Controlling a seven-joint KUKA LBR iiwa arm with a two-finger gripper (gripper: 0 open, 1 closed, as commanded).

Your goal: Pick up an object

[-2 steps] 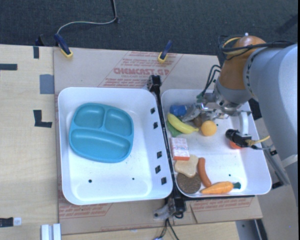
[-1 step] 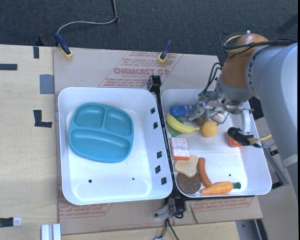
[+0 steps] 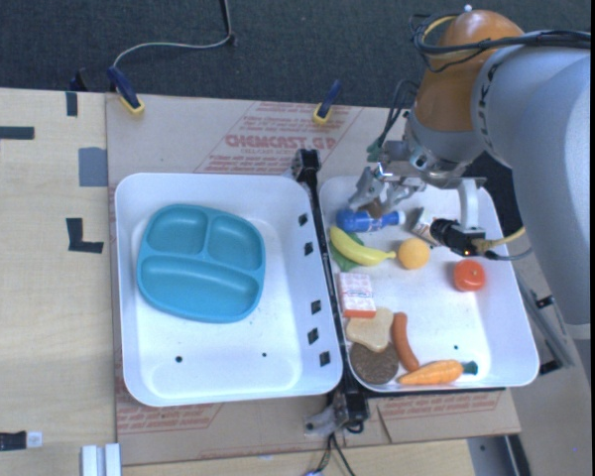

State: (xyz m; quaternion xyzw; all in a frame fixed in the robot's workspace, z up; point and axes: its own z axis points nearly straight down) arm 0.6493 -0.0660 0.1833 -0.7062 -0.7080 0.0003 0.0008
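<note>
1. Nearest the camera, along the right bin's (image 3: 521, 337) front edge, a toy carrot (image 3: 431, 372) is lying next to a dark brown round cookie-like piece (image 3: 375, 365), w/ a slice of toast (image 3: 371, 331) and a sausage (image 3: 404, 338) just behind.
2. Further back in the same bin: a small red-and-white packet (image 3: 356, 293), a banana (image 3: 358, 250), an orange ball-shaped fruit (image 3: 413, 255), a tomato (image 3: 468, 276), and a blue item (image 3: 369, 220) right under the gripper (image 3: 377, 198).
3. Arm is reaching in from the right, gripper hanging over the bin's back-left corner, approx. above the blue item and close to the banana. Can't tell whether the jaws are spread or pressed together; nothing is visibly pinched between them.
4. No single target is given. Judging by position, the blue item is the likely pick; it's lying just beside the banana, near the divider between bins.
5. To do it well, I'd say: centre over the blue piece, not the banana, and come down straight so the neighbour isn't getting nudged.
6. Risk, imo: things are crowding there, so a finger could be landing on the banana or the bin wall.
7. Left bin (image 3: 129, 296) is holding only a blue divided plate (image 3: 202, 263), well apart from the action.
</note>
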